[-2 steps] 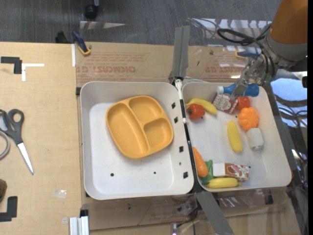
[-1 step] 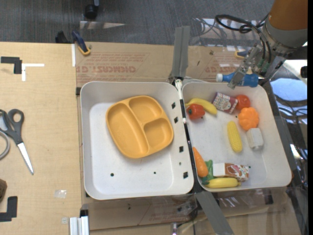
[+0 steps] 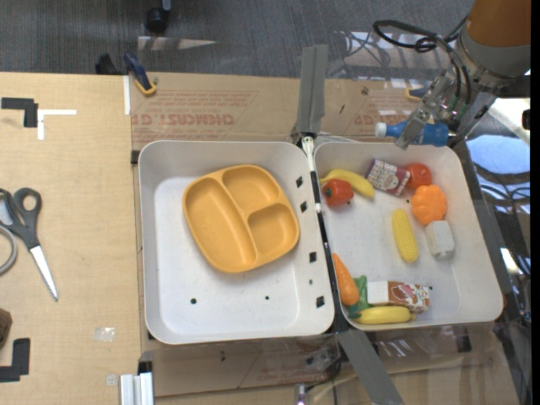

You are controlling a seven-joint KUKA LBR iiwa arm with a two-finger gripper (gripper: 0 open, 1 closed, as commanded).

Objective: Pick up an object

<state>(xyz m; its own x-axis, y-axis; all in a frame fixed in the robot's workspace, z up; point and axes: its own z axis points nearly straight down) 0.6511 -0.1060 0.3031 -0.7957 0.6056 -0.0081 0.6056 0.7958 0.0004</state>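
We see the gripper (image 3: pixel 443 108) raised above the far edge of the right bin (image 3: pixel 479 251), near its far right corner. A blue and white bottle (image 3: pixel 415 131) lies sideways between its fingers, white cap pointing left, so the jaws are closed around it and it hangs clear of the bin floor.

Along the far edge of the right bin lie a banana (image 3: pixel 350 180), a red tomato (image 3: pixel 337 192) just beside it at the left wall, a small red packet (image 3: pixel 386 176), and a second tomato (image 3: pixel 418 175) touching the packet. An orange pepper (image 3: pixel 429 203) sits toward the right wall, with a white block (image 3: pixel 440 238) just on the near side of it. A corn cob (image 3: pixel 404 234) lies near the middle. At the near edge we find a carrot (image 3: pixel 344 281) by the left wall, a red and white carton (image 3: pixel 398 294), and a second banana (image 3: pixel 384 315).

In the left bin (image 3: pixel 160 251) a yellow divided plate (image 3: pixel 241 216) rests near the middle. Scissors (image 3: pixel 30 234) lie on the bench by its left edge.
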